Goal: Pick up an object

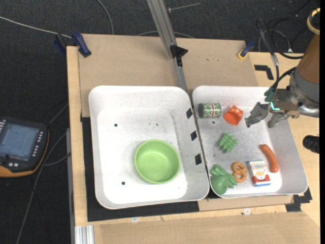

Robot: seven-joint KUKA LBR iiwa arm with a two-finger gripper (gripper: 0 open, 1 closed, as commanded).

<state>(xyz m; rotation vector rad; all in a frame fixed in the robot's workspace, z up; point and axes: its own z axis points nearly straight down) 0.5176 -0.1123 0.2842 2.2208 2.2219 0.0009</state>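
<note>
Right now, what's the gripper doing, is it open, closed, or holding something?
Gripper: open, holding nothing, above the right bin near the orange cup.

my arm (311,60): cut off at right edge | small carton (258,173): label too small to read

Both bins, the left bin (101,111) and the right bin (294,161), look like smooth white plastic, speckled with dark flecks. The green bowl (157,161) is matt plastic. The surface (132,60) under them looks like pale, dull fibreboard. My hand (264,117) is dark matt metal or plastic. The sausage (269,157) shines glossy orange, and the can (209,110) carries a shiny label.
</note>
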